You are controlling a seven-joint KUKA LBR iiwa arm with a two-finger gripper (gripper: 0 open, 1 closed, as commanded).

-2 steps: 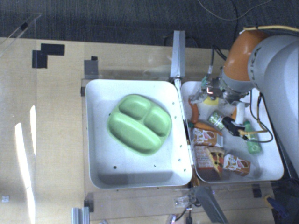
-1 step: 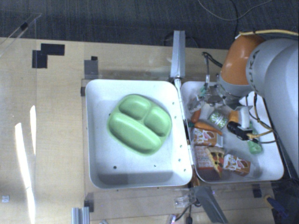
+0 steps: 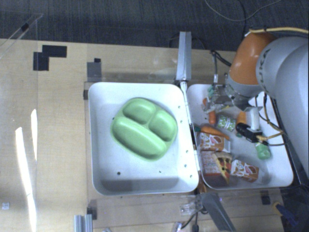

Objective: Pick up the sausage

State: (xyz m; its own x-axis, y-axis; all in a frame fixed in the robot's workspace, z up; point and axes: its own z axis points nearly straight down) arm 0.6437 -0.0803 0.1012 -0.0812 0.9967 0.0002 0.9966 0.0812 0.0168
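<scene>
Over the right bin (image 3: 285,175) the hand (image 3: 218,100) hovers, its grip state impossible to tell; the likely sausage (image 3: 211,129), orange-brown, lies mid-bin beside 2 snack packets (image 3: 212,143); probably light, smooth, best pinched across its middle.

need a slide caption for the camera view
Robot arm reaches into the right bin of mixed food items; green divided plate sits in the left bin.
</scene>
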